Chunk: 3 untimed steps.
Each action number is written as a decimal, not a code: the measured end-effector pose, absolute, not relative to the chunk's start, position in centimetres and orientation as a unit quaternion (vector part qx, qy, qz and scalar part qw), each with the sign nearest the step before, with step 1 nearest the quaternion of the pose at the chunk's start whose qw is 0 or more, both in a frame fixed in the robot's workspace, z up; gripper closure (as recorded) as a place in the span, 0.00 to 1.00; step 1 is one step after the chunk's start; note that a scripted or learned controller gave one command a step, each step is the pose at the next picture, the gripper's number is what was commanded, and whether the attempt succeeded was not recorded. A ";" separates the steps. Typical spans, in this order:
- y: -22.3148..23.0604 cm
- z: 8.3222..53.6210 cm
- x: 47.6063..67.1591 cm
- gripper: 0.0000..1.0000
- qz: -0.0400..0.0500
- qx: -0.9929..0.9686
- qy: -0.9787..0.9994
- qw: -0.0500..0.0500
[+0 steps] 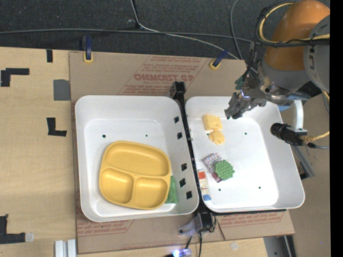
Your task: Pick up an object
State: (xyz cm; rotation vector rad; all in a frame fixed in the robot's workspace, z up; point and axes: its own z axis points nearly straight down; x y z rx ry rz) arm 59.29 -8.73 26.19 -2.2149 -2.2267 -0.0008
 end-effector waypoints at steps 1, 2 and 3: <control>-3.0 26.2 58.9 1.00 0.000 -0.705 -0.709 0.001; 1.8 25.9 57.6 1.00 0.001 -0.705 -0.709 0.001; 7.9 24.3 57.3 1.00 0.001 -0.705 -0.710 0.001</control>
